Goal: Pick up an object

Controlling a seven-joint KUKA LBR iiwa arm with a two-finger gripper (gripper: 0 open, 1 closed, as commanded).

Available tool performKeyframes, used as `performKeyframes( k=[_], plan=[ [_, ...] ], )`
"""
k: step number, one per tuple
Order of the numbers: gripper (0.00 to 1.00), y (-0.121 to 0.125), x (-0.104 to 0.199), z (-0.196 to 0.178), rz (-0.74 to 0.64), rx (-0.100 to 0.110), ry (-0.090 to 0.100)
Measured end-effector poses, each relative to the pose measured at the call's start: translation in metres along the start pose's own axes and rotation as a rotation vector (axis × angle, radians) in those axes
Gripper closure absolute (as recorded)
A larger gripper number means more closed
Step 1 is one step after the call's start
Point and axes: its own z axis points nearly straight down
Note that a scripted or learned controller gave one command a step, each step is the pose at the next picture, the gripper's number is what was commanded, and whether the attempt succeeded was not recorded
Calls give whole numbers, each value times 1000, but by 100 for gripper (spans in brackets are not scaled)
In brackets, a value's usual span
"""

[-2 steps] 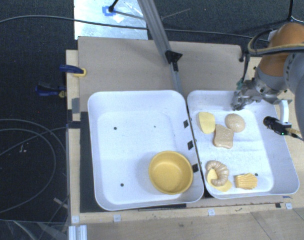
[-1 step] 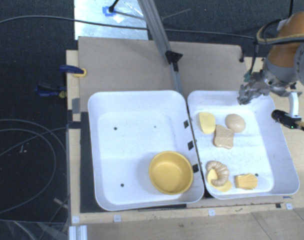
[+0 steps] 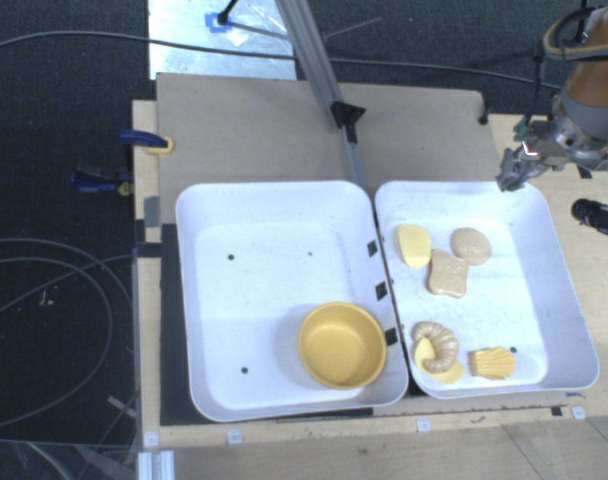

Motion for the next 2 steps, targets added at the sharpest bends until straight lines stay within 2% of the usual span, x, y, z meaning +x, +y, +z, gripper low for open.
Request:
performKeyframes(
  k=[1, 2],
  plan=[
    [100, -3, 2, -64, -3, 1, 1],
    [100, -8, 56, -50, -8, 8, 4]
  ],
)
